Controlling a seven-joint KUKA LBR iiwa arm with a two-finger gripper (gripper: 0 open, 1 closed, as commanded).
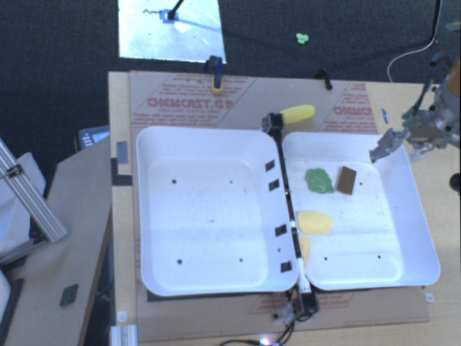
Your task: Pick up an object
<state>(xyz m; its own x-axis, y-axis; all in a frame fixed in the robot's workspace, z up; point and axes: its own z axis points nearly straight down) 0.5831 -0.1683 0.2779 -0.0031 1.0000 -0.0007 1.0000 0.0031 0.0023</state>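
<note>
The approach step was judged in hand: the gripper (383, 148) was held above the right bin (414, 215) at its far rim. Whether the claw was released could not be told. Inside lay a green lump (319, 180), brown block (346, 180) and yellow piece (314, 223); a descent was called for.

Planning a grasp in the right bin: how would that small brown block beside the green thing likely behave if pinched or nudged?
The brown block looks flat-sided and rigid, so it would probably slide rather than roll. Small, it is likely light. It lies close to the green object, so a push might shove both. The gripper is over the bin's far edge.
</note>
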